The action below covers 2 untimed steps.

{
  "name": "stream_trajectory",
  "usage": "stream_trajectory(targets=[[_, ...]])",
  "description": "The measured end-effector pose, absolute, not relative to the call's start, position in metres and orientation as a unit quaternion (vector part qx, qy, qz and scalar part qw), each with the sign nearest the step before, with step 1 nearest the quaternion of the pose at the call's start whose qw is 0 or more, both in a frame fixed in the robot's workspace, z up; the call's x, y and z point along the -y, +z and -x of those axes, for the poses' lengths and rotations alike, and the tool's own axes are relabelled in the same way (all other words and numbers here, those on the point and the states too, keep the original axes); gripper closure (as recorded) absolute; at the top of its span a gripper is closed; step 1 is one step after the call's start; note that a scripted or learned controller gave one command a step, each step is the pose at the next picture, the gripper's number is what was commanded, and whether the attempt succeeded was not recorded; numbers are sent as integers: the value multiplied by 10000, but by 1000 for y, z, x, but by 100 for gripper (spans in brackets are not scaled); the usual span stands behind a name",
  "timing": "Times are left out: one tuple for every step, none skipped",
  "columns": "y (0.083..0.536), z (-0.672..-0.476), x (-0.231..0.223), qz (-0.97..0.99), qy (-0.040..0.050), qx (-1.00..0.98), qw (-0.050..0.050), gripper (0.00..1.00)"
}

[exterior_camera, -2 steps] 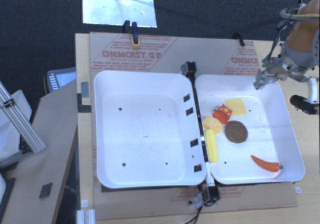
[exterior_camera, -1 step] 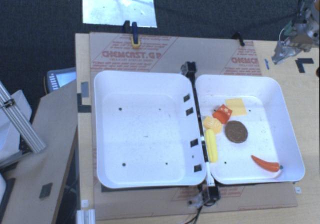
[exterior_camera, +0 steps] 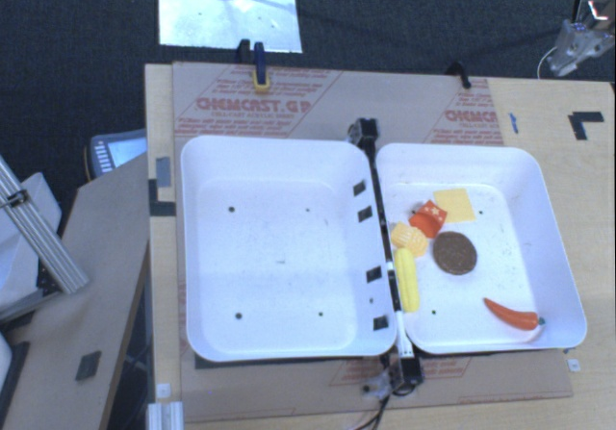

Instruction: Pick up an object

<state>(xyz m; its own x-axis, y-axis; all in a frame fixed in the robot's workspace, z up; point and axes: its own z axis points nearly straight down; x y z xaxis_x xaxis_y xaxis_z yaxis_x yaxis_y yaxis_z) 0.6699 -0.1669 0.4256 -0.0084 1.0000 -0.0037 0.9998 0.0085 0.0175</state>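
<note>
Food toys sit in the right bin (exterior_camera: 551, 226): yellow square (exterior_camera: 454, 204), red piece (exterior_camera: 428, 218), brown disc (exterior_camera: 454, 253), corn (exterior_camera: 408, 280), chili (exterior_camera: 511, 314). My gripper (exterior_camera: 580, 41) hangs at the far right corner beyond the bin, well apart from them all; I cannot tell whether it is open or closed. The left bin (exterior_camera: 192, 226) lies alongside.

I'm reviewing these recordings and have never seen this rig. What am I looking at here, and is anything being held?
One fixed camera looks down at a slant on a bench with two shallow white bins. The left bin sits beside the right bin, which contains toy food: a yellow square, an orange-red piece, a brown disc, a corn cob and a red chili pepper. All of them lie loose in the bin. The metal part at top right may belong to the arm.
</note>
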Motion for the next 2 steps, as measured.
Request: stream_trajectory(targets=[[544,-668,183,-7047,40,-7095,81,100],[536,-664,208,-7076,6,-7066,24,100]])
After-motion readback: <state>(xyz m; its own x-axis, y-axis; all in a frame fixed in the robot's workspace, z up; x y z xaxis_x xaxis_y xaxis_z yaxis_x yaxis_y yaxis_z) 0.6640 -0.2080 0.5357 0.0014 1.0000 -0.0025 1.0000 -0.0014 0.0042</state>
